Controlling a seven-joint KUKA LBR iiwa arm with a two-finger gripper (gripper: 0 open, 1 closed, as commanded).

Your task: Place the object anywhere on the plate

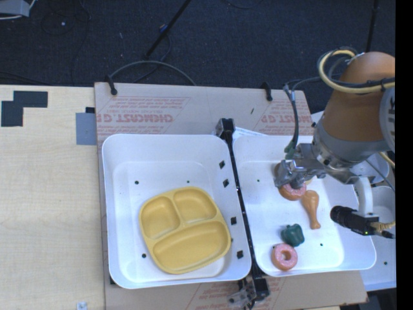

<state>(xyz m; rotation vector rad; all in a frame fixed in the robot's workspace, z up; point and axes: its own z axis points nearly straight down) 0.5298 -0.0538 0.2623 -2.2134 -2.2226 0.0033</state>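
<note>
Nearest, a pink donut (284, 256) looks light, stiff, easiest pinched across its ring; gripper (292, 181) sits over another donut (293, 191), fingers' opening cannot be told; plate (185, 229) waits

Yellow divided plate (185, 229) sits in the left bin (122, 173), toward 6 o'clock. In the right bin (361, 254), the gripper (292, 176) is low over a pinkish donut-looking thing (293, 192), possibly touching. Orange drumstick (312, 206) at its 4 o'clock; green pepper (292, 234) and pink donut (284, 256) near 6.
</note>
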